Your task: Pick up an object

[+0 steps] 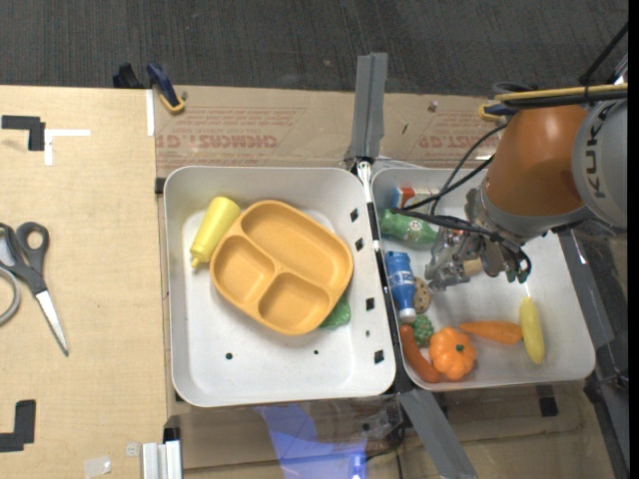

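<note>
Claw (449, 267) above the right bin (574, 362), its grip state unclear.
Carrot (491, 332) lies just below it, long axis crosswise.

The right bin (559, 367) is crowded along its left wall: a green bottle (407, 229), a blue can (399, 275), a small pumpkin (451, 353) and a carrot (490, 332) sit close together, with a yellow corn cob (532, 329) near the right side. The arm (534, 173) and its cables hang over that bin's upper half. In the left bin (200, 367), the orange 3-part tray (282, 264) and a yellow bottle (214, 230) fill the upper middle; bare floor lies along the bottom.
</note>
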`<move>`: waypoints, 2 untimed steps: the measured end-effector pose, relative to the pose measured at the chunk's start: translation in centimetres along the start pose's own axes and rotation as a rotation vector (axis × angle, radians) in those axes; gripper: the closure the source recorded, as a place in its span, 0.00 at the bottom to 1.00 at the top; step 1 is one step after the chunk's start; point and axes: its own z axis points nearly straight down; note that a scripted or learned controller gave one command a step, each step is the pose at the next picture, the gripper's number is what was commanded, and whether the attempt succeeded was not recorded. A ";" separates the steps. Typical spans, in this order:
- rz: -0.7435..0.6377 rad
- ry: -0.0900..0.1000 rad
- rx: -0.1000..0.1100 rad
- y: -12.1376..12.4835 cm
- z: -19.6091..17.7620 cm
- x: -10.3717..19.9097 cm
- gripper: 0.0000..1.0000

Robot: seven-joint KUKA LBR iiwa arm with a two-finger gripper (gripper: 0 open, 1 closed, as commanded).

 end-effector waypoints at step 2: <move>-0.590 0.006 -0.006 -3.1 -5.1 1.0 0.00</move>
